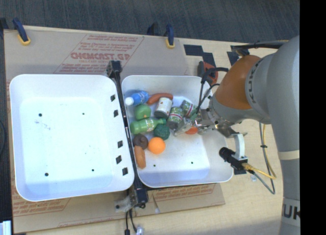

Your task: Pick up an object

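Observation:
The right bin (204, 170) holds a pile of small items along its left and back side. Among them are a blue bottle (137, 98), a red sausage (161, 96), a silver can (163, 107), a green pepper (142, 111), a green bottle (145, 125), an orange ball (157, 146) and a carrot (139, 156). My gripper (196, 123) is low in the bin at the right end of the pile. It sits against two labelled cans (177, 117) and a small red piece (192, 130). The wrist hides what lies under it.
The left bin (20, 127) stands beside the right one, with black clips (116, 108) along the shared wall. The arm's orange band (235, 89) hangs over the right bin's right rim. A yellow cable (260, 173) trails on the bench at the right.

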`<state>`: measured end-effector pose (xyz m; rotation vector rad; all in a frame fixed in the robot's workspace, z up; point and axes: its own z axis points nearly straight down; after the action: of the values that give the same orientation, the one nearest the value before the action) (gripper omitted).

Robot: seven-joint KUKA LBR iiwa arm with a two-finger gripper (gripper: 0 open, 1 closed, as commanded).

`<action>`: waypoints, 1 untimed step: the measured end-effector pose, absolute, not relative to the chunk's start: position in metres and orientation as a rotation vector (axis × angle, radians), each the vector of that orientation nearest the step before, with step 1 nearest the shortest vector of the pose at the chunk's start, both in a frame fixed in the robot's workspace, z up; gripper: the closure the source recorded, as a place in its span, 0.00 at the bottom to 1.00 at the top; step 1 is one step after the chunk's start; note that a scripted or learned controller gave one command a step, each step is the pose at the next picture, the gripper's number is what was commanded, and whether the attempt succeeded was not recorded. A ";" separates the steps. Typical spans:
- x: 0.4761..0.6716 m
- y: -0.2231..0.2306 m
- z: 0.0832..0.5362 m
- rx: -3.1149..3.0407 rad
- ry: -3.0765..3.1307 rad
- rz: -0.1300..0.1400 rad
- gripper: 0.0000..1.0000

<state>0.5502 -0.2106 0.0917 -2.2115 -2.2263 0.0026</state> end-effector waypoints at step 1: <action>0.551 -0.211 0.101 -2.207 -2.229 0.006 1.00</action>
<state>0.5507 -0.2109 0.1010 -2.2074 -2.2290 0.0057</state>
